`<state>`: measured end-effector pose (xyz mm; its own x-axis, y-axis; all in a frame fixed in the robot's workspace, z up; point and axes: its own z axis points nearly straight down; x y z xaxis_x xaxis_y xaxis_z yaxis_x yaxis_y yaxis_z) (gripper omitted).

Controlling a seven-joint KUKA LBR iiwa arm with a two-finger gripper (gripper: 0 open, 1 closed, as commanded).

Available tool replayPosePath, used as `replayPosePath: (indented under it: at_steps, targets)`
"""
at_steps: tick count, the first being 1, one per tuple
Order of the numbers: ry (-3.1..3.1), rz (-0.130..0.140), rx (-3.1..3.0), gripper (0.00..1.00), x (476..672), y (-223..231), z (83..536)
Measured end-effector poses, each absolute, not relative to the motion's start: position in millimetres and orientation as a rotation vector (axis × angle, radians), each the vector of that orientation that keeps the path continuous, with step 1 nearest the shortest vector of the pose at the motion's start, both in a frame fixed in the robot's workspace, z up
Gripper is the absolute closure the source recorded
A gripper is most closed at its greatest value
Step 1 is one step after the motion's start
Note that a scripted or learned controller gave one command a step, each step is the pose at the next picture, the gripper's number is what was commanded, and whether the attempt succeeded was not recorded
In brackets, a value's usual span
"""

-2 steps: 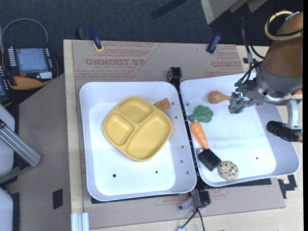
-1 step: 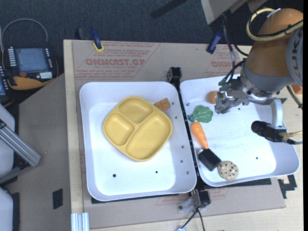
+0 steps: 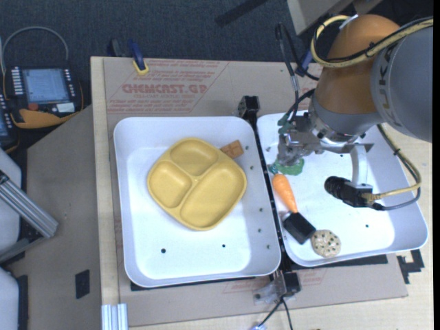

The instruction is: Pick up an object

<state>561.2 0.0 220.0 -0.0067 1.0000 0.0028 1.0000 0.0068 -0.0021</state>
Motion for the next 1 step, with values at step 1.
replayPosePath:
  at_steps: [1]
  targets:
    - [-2.228,-0.003,-2.212,1.0,550.1,57.2,230.8]
